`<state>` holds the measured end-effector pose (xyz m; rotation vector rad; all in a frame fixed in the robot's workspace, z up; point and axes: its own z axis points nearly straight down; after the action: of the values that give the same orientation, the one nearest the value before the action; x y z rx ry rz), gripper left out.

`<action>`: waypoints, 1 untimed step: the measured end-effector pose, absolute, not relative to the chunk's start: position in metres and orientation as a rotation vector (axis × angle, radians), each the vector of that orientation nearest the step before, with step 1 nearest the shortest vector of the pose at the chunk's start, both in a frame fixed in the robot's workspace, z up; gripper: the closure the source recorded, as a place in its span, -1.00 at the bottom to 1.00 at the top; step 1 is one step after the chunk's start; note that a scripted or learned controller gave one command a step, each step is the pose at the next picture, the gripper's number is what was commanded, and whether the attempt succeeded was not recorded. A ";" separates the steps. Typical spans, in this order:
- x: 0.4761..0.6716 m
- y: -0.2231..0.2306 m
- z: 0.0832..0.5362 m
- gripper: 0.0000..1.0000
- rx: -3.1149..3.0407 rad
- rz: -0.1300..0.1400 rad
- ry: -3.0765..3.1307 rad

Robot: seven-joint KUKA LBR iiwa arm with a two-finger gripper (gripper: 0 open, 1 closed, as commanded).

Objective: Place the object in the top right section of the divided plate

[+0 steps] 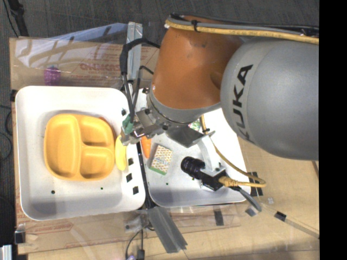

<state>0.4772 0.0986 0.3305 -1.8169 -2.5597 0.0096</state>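
Found tool [132, 135] low over the wall shared by the two bins on the counter. Could not tell whether set wide, narrow or closed on anything, as the wrist hid too much. Logged yellow object [120, 154] just below and slightly left of the tool, too close to judge contact. Lay in left bin [32, 194] near its right wall, just beside the right rim of the divided plate [58, 140], outside its sections. Looked small, smooth, plain yellow and elongated, with the long side running up the view. Nearly matched the plate's colour. Noted patterned card [161, 159] and orange piece [145, 146] in right bin [179, 198].
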 end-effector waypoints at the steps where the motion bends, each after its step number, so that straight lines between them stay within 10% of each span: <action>1: 0.511 0.168 0.366 1.00 -2.145 0.007 -2.294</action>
<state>0.5109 0.1677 0.3659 -2.1450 -2.2942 0.0071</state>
